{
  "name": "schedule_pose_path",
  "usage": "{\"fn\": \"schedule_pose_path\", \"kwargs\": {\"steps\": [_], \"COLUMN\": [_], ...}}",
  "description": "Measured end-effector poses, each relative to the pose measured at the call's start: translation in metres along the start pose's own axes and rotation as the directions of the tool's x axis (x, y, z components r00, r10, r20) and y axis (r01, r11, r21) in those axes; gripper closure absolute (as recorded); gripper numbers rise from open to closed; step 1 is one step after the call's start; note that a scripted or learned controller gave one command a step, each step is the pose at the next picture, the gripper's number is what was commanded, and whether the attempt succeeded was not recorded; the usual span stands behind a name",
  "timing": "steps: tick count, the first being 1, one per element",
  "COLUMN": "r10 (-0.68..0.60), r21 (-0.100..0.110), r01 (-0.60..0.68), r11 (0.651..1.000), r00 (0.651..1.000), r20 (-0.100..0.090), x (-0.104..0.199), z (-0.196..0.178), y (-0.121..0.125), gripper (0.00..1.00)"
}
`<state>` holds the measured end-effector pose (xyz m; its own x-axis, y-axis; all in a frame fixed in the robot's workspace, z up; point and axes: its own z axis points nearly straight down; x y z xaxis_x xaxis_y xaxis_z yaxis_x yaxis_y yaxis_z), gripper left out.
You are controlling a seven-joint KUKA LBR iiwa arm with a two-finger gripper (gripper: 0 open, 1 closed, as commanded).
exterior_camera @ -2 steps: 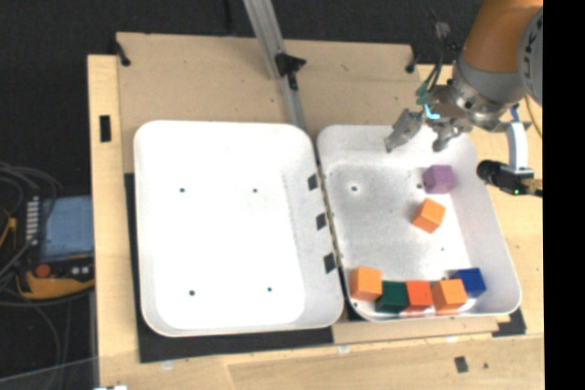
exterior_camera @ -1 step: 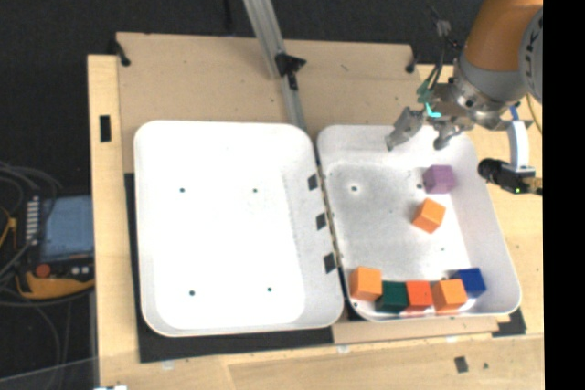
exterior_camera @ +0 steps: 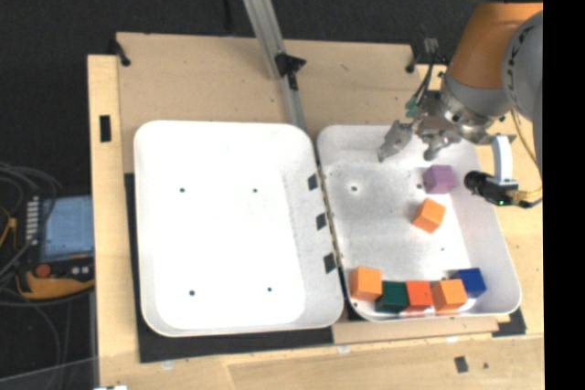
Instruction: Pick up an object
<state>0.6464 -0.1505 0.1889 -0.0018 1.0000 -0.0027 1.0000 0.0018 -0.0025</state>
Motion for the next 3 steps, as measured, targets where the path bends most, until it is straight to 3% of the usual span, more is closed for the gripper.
{"fn": "schedule_pose_path", "kwargs": {"steps": [2, 3], "r10": [0.005, 0.007], "r21": [-0.001, -0.009], "r01": [-0.005, -0.007], "r11": [1.000, 1.000], "r00": [1.000, 1.000], "r20": [0.000, 0.001], "x": [-0.013, -0.014], "z": [0.094, 0.079], "y": [0.000, 0.001], "gripper": [0.00, 1.00]}}
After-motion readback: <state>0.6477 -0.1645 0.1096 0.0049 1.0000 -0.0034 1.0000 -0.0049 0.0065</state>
